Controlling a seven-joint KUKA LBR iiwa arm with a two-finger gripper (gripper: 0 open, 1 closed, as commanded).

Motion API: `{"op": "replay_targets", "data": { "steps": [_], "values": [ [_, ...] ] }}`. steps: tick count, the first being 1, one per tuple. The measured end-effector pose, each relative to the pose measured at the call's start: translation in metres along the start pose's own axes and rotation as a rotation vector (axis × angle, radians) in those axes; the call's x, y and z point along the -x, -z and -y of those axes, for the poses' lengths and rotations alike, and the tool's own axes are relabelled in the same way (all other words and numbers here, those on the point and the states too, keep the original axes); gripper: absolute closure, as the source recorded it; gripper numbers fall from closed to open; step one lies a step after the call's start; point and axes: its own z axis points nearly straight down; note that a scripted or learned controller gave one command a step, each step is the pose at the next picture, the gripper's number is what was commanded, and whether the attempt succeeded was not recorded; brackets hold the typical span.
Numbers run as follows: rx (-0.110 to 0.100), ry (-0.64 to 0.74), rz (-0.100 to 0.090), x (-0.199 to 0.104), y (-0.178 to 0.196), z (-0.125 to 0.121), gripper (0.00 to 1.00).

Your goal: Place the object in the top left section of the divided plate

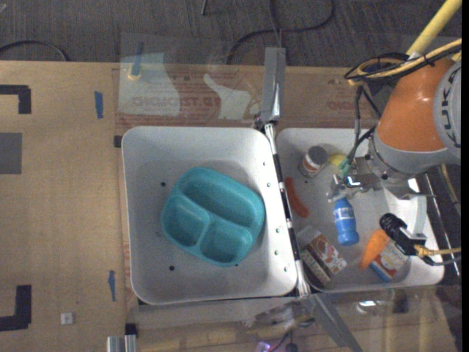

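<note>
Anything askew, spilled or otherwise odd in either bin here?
Nothing spilled or damaged. The teal plate sits turned at an angle to the left bin's walls. In the right bin, the blue bottle and orange piece lie flat among loosely scattered items.

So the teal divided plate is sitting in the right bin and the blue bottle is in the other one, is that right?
Not quite: the camera view shows the teal divided plate in the left bin. The blue bottle lies in the other one, the right bin.
</note>
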Motion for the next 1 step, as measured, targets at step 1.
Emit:
{"op": "replay_targets", "data": {
  "steps": [1],
  "values": [
    [0.004,0.198,0.001,-0.0736,0.0003,-0.0257,1.00]
  ]
}}
